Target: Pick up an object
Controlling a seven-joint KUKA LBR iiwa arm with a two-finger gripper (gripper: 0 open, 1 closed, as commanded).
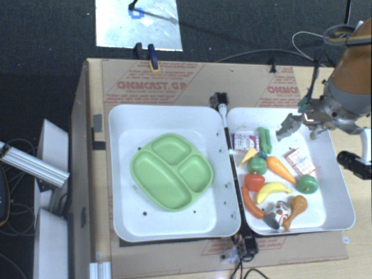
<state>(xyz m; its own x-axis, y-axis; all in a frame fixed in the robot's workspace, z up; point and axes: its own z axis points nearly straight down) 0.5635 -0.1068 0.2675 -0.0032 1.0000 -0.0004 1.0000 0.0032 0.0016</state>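
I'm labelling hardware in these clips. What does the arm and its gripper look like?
The arm is grey with a broad orange band above the wrist. A thin cable loops beside it. The gripper is pale grey metal, with slim angular parts.

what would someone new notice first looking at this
Probably the green divided plate, lying alone in the left bin. Next, the bright heap of toy food in the right bin: an orange carrot, a yellow banana and a red pepper among others. Above that bin's far right corner hangs the gripper of the grey and orange arm, with nothing seen between its fingers.
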